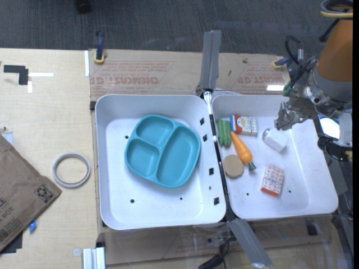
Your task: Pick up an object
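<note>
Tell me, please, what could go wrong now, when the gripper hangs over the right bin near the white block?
1. The gripper hovers beside the white block, not over it, so closing may miss or only nudge it.
2. The block lies tilted near the bin's back wall; the fingers might hit that wall on the way down.
3. The carrot, green item and small box lie crowded together, so a grasp there could catch two things.

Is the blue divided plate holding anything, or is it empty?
Empty. The blue plate lies flat in the left bin, and all three of its compartments show bare blue.
</note>
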Robot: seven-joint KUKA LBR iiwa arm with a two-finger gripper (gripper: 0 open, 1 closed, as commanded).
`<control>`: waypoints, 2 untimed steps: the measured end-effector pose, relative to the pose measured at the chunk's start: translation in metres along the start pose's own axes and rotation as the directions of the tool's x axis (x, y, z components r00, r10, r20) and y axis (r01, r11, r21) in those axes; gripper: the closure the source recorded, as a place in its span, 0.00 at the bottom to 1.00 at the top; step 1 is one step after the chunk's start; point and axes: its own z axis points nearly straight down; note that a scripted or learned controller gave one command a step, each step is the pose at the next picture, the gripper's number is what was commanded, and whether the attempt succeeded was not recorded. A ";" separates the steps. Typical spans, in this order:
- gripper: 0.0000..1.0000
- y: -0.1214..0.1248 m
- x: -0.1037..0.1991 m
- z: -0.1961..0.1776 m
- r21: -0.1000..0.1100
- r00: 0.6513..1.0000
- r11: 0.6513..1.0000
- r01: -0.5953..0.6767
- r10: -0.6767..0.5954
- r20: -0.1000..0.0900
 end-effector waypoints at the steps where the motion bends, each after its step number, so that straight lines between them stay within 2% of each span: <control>1: 0.00 0.000 0.000 0.000 0.000 1.000 1.000 0.000 0.000 0.000; 2: 0.00 -0.054 0.016 0.104 -0.004 0.999 0.999 0.038 -0.038 0.000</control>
